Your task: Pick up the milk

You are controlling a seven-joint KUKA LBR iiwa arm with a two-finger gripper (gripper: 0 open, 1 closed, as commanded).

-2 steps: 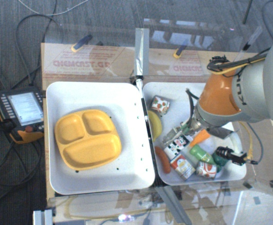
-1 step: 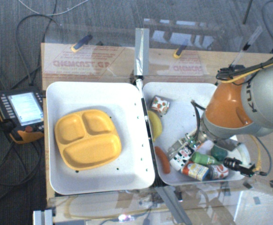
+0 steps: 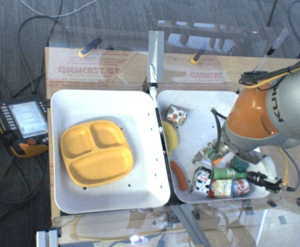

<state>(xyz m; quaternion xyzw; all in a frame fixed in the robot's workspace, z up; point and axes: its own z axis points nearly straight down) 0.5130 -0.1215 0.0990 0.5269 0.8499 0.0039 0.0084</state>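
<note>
Gripper point(image 3: 211, 156) low in lower right of frame, finger state impossible to tell. Milk point(image 3: 203, 180) crowded against can point(image 3: 229, 188) and bottle point(image 3: 232, 173); risk of grabbing wrong 1.

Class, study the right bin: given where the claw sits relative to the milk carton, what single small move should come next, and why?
Probably a short shift toward the bin's near edge, to centre the claw over the milk carton. The claw sits just above the cow-patterned carton, toward the bin's far side, not around it. A green bottle and a can crowd the carton's right side, so alignment should come before descending.
</note>
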